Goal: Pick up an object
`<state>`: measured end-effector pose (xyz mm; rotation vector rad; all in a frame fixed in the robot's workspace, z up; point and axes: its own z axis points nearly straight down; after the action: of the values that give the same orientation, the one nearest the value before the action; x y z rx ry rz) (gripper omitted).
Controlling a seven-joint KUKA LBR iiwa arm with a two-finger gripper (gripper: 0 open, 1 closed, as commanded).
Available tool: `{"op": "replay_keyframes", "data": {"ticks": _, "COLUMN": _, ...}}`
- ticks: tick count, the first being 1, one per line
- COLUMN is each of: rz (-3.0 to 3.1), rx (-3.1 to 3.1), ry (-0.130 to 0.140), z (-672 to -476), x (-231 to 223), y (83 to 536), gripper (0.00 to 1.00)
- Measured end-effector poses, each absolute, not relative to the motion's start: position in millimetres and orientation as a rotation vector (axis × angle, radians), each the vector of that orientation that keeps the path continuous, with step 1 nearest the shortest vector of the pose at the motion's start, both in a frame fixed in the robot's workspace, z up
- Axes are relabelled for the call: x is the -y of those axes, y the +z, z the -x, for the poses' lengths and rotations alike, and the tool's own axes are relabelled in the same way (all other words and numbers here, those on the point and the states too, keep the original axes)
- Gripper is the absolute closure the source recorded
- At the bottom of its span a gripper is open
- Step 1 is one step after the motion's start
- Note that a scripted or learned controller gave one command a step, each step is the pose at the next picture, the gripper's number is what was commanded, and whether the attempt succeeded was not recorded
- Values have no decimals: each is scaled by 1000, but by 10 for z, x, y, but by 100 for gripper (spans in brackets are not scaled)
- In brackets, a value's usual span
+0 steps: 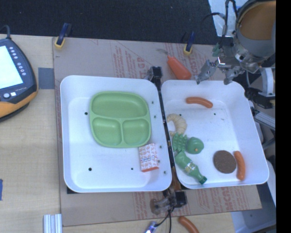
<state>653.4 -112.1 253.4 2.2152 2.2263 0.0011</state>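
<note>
Though near tool [216, 75], sausage [199, 102] apart.

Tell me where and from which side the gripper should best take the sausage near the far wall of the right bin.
Probably at its middle, from straight above, fingers across its short width. The sausage lies flat, lengthwise left to right, with free floor around it; the gripper is open just above.

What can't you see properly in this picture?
- Arm: cut off by the camera view's top and right.
- Sausage below the bins: cut off by the bottom edge.
- Packet print: too small to read.
- Green toy: its shape is too blurred to name.
</note>
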Motion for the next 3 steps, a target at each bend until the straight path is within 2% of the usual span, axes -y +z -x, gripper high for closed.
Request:
{"op": "replay_keyframes", "data": {"ticks": 1, "rz": -2221, "rx": -2228, "ry": -9, "z": -6467, "x": 1554, "y": 1152, "gripper": 0}}
{"op": "replay_keyframes", "data": {"ticks": 2, "rz": -2218, "rx": -2223, "ry": -2, "z": -6566, "x": 2128, "y": 2592, "gripper": 0}}
{"op": "replay_keyframes", "data": {"ticks": 3, "rz": -2219, "rx": -2230, "ry": -6, "z": -6556, "x": 2076, "y": 904, "gripper": 0}}
